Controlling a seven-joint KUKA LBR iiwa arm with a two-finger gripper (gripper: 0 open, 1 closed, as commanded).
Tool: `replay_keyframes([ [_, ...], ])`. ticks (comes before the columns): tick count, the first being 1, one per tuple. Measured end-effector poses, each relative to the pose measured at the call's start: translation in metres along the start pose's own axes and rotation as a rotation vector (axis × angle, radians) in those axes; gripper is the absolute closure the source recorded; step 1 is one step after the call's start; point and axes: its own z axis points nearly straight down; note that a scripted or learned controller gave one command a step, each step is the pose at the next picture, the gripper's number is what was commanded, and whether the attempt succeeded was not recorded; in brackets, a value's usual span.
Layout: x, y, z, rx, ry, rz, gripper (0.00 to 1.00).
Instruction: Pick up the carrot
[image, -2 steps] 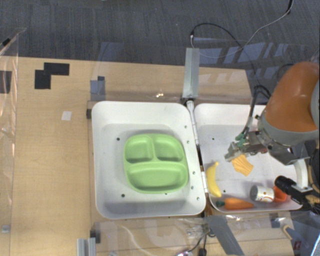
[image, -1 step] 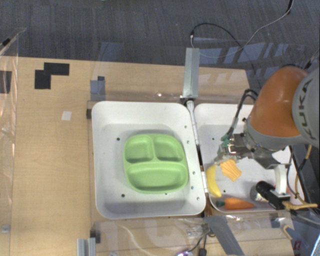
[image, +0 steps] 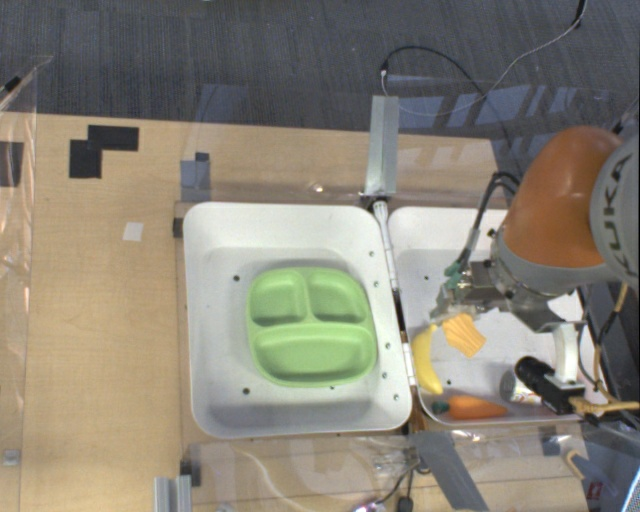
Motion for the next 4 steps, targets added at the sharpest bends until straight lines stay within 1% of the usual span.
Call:
replay_keyframes([
  [1, 0.000, -0.003, 0.055, 0.007, 0.001, -0.354, 1.00],
  [2, -0.049, -0.004, 0.008, 0.003, -0.001, -0.268, 1.00],
  [3, -0.049, -0.002, -0.003, -0.003, -0.002, -0.273, 1.00],
  [4, -0.021, 0.055, 0.000, 0.006, -0.001, -0.038, 1.00],
])
